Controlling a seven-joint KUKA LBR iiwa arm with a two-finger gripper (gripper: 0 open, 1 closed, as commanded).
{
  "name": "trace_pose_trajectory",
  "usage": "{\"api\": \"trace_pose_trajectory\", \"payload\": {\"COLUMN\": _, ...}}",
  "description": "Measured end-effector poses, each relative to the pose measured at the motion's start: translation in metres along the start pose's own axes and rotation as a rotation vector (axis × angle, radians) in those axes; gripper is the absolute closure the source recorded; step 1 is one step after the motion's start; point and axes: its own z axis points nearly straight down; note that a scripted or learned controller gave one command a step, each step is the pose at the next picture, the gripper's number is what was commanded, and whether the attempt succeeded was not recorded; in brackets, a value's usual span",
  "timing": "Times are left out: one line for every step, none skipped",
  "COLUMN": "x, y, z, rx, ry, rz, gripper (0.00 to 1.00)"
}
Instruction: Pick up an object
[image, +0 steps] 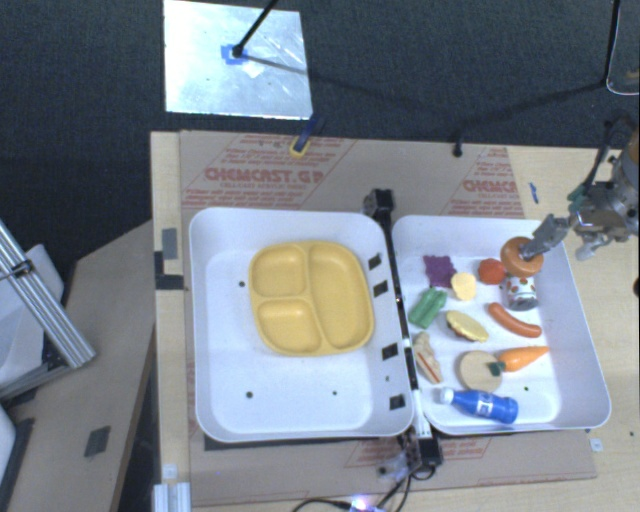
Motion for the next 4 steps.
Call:
{"api": "trace_pose_trajectory", "payload": {"x": 0.001, "y": 0.002, "z": -0.007, "rx": -0.012, "ry": -0.002, "rz": -0.003, "gripper": 0.0}}
{"api": "trace_pose_trajectory", "payload": {"x": 0.006, "y": 0.012, "z": 0.047, "rx": -0.009, "ry": -0.001, "rz": -0.006, "gripper": 0.0}}
{"api": "trace_pose_trajectory", "payload": {"x": 0.015, "y": 0.014, "z": 0.104, "rx": -0.009, "ry": -0.001, "rz": -0.005, "gripper": 0.0}}
{"api": "trace_pose_trajectory", "payload": {"x": 0.015, "y": 0.009, "z": 0.165, "rx": -0.008, "ry": -0.001, "rz": -0.002, "gripper": 0.0}}
